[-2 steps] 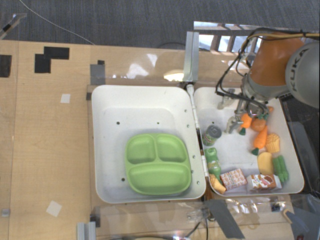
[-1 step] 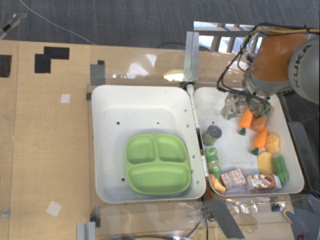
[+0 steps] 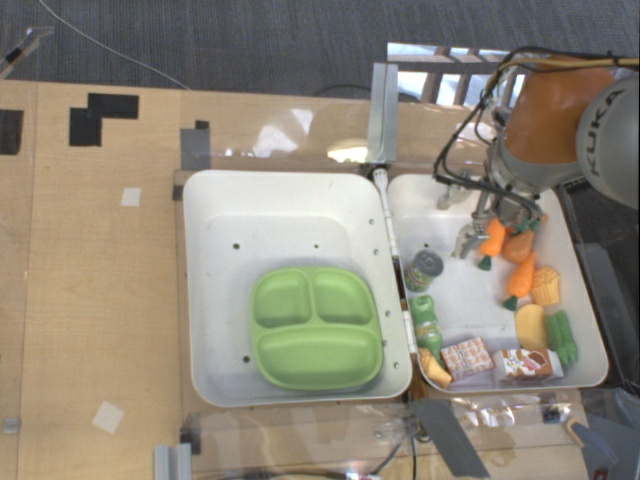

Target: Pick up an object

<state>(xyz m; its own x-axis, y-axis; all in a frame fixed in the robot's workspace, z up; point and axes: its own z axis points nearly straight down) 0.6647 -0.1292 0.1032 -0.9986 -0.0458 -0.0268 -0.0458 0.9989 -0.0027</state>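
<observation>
A: How far along is the pick?

B: Early, I'd judge. The gripper [image 3: 483,236] is down inside the right bin [image 3: 455,280], at its upper right part, right beside an orange carrot [image 3: 492,241]. One metal finger [image 3: 467,242] reaches toward the bin floor. The carrot looks to be touching the jaws, perhaps between them, but the wrist blocks the view, so I cannot tell whether they are spread or closed on it. Nothing is clearly lifted. Closing, raising and clearing the bin wall all seem left to do.

A: Where does the target sit?

B: If it is that carrot, it lies in the right bin near the far right wall, touching a rounder orange piece [image 3: 518,245].

A: Count things for me.

B: Two white bins on the counter [image 3: 90,298]. The left bin [image 3: 220,228] holds one green divided tray [image 3: 316,327]. The right bin holds two carrots, the second carrot [image 3: 520,276] lower down, one round orange piece, one small tin can [image 3: 427,265], one green bottle [image 3: 424,318], one yellow fruit [image 3: 530,324], one green vegetable [image 3: 561,336], one pale waffle-like piece [image 3: 546,286], two small cartons [image 3: 467,356] along the near wall, and one banana-like piece [image 3: 434,368] in the near left corner.
</observation>
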